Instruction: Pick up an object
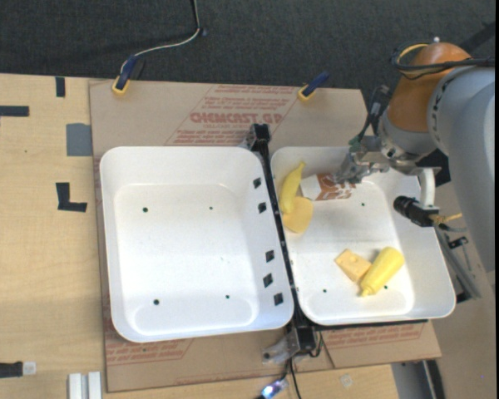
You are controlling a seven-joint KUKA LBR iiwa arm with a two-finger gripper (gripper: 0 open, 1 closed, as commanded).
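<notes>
Glossy white bins on cardboard, end effector (grip state unclear) above a curved yellow banana.

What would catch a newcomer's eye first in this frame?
Probably the yellow things in the right bin: a banana leaning by the divider and a yellow bottle beside a yellow block near the front. Next, the grey arm with its orange band reaching in from the right, its gripper over a small brown-and-white packet.
</notes>
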